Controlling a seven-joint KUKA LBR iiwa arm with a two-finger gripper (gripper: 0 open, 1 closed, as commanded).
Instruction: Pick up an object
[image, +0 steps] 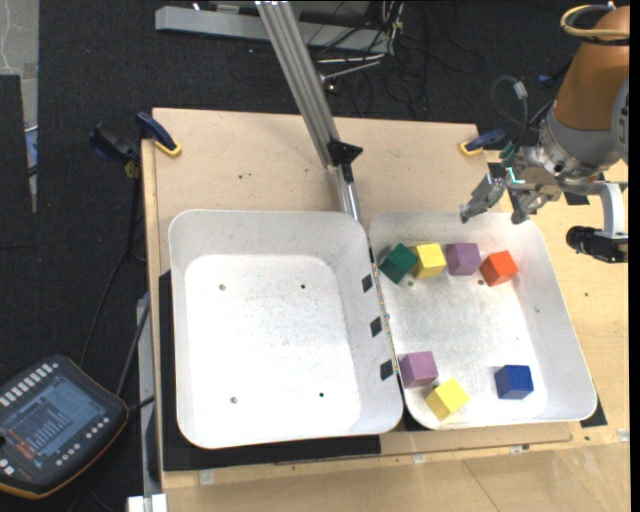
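Note:
My gripper (497, 204) hangs above the far edge of the right bin (560, 330), open, with nothing between its fingers. Just below it a row of cubes lies along the bin's far side: a green cube (399, 263), a yellow cube (431, 259), a purple cube (462, 258) and an orange cube (498, 267). Near the front of the bin lie a second purple cube (418, 367), a second yellow cube (447, 397) and a blue cube (514, 381).
The left bin (200, 330) stands beside the right one. A metal pole (305, 80) slants down to the gap between the bins. Clamps (160, 135) grip the bench's far corners. A pendant (45, 425) lies at the lower left.

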